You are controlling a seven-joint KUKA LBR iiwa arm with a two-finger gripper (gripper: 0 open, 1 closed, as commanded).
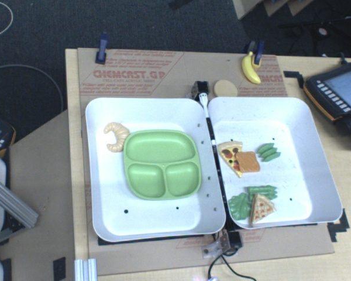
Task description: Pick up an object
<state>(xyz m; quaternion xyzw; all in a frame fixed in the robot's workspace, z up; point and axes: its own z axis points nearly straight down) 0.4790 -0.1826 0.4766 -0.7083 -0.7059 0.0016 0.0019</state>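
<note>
**Toy food waits in two bins, nothing yet picked**

Two shallow white plastic bins sit side by side on the cardboard-covered tabletop (pixel 164 69). The left bin (pixel 105 215) carries a pale green three-compartment plate (pixel 162 164) and, touching the plate's upper-left rim, a beige toy croissant (pixel 115 135). The right bin (pixel 316 157) carries the smaller pieces: a toy pizza slice with red spots (pixel 229 151), an orange square cracker-like piece (pixel 247 161) overlapping it, a small green pea-pod cluster (pixel 268 152) just beside those, and near the bin's front edge a green leafy piece (pixel 241 205), a second green pod (pixel 262 189) and a tan triangular sandwich wedge (pixel 261 208) lying partly on the leaf. A yellow toy banana (pixel 251 69) lies outside the bins at the tabletop's far edge.

How far the tool is open, or whether it has hold of anything, I cannot tell. Every object lies flat in its bin, so no pick looks completed.

Since the arm reaches in from the right, the right bin's pieces are probably the nearer candidates for the tool. The upper pea-pod cluster stands apart from its neighbours, its long axis running roughly left to right with a slight tilt; closing across its short width seems the cleanest approach. The stacked wedge and leaf risk a double grab.
</note>
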